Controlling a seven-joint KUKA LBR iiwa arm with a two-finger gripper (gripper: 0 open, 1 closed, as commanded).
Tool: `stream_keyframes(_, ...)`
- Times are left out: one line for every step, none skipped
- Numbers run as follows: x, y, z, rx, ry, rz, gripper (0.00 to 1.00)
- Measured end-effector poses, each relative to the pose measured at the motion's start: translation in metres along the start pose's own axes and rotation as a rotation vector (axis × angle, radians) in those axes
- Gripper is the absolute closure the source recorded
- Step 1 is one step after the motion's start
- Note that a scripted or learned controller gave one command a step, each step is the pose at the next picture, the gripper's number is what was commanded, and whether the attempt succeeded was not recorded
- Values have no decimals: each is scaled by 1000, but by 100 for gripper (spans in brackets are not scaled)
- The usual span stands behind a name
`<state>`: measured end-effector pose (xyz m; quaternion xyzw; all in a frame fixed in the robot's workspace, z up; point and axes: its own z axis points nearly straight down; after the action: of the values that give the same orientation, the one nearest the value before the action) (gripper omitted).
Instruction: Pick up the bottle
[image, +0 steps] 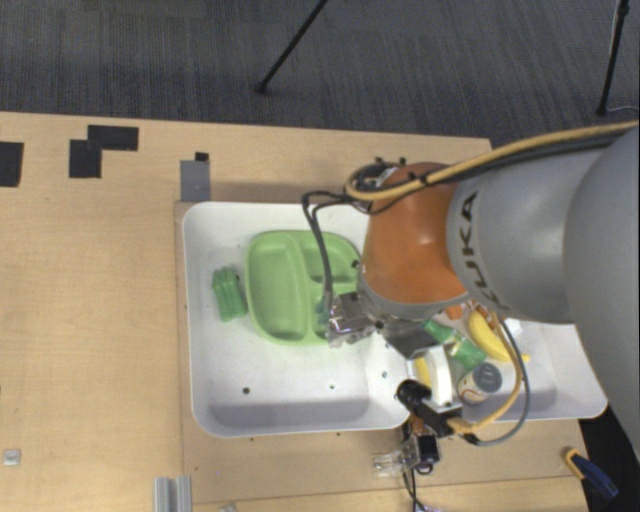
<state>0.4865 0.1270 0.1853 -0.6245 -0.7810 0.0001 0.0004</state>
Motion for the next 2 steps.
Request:
stream_keyframes(51,13,-10,-2,0,-301,100)
stream_keyframes(92,21,-69,-2,0,62,100)
